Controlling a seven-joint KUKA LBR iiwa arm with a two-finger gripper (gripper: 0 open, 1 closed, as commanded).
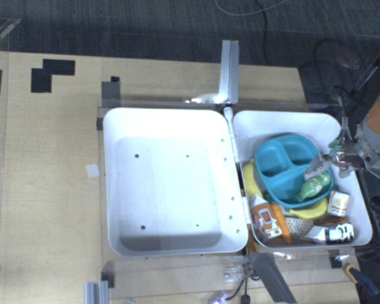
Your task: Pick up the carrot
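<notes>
Lying in right bin [285,120] — carrot [280,221] long axis near-vertical in view | gripper [334,160] jaws: cannot tell

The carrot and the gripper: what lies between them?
In the camera view, the blue divided plate and a green bottle lie between the carrot and the gripper.

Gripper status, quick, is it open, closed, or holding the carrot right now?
Gripper: over the right bin, above the blue divided plate and a green item; open or closed cannot be told, and no carrot is seen in it.
</notes>
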